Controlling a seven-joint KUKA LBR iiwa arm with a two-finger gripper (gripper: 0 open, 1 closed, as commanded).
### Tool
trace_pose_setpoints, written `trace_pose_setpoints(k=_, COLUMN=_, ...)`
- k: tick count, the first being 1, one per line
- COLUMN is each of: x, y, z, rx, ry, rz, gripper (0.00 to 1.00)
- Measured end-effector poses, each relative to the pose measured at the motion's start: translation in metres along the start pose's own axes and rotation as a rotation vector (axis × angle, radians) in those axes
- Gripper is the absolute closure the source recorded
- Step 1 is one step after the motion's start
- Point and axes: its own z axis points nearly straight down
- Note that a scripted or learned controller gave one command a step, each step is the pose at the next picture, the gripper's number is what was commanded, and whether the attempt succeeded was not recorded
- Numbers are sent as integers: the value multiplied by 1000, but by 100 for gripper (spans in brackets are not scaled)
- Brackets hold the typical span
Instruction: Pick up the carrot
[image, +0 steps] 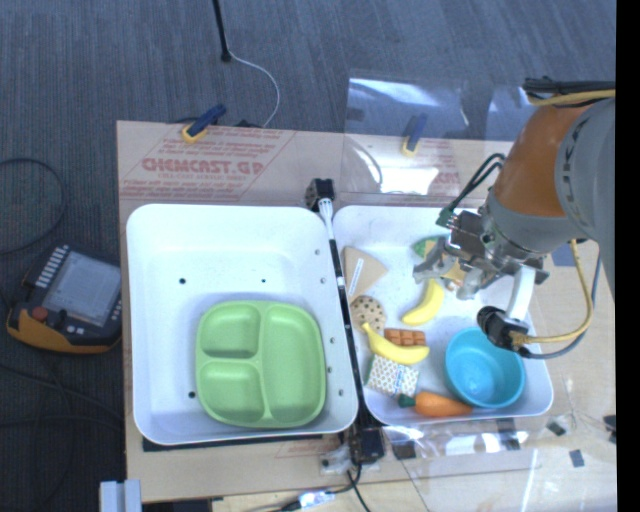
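**Carrot waits at the near wall while the gripper hangs over the far half of the bin**

Nearest the camera, against the front wall of the right bin (545, 395), the carrot (441, 405) lies flat, orange with a green tip at its left end. It touches or nearly touches the blue bowl (484, 369) on its right, and a patterned packet (391, 377) sits just beside its left end. Nothing grips it.

Slightly farther in, a yellow banana (396, 346) lies across the packet's top, with a round speckled cookie (366, 309) near the divider. To the left, in the other bin (160, 235), rests a green divided plate (262, 362).

Farther back, a second, smaller banana piece (427, 303) stands just below the gripper (462, 280). The gripper hangs over the far middle of the right bin, well apart from the carrot. Its fingers are hard to separate from the dark wrist hardware, so how wide they stand cannot be told; no object is seen between them.

Judged from this layout, the task is in its approach step: the pick has not begun. The next move calls for travel toward the near wall, then a descent over the carrot's middle. The fingers would do best closing across its narrow width, since the bowl, the packet and the bin wall crowd it on three sides.
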Motion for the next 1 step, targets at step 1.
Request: trace_pose_setpoints(k=1, x=-1, y=-2, z=4, rx=8, ry=-3, rz=1, gripper=0)
